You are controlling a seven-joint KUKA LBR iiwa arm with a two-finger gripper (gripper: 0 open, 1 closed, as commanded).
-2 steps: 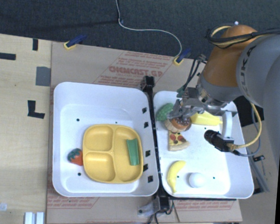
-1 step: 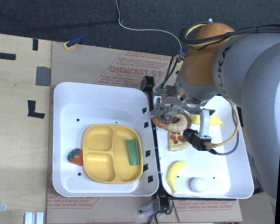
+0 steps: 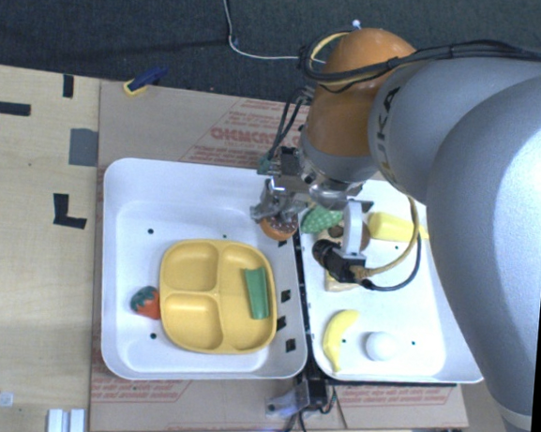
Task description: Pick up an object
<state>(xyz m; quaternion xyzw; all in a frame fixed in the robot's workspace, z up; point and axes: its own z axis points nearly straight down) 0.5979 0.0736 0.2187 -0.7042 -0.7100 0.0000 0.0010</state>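
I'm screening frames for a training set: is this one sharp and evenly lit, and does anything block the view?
Camera view: lighting even, shadows soft; the white bins look bright but keep their edges. The yellow divided plate and banana are sharp. The arm looms large, hiding the right bin's far side and crowding the gripper.

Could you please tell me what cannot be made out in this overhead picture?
- Gripper: its state, hidden by the wrist above it.
- Small orange-brown object under it: mostly covered.
- Green bumpy item: partly hidden by the arm.
- Red-and-green toy: tucked behind the yellow divided plate.
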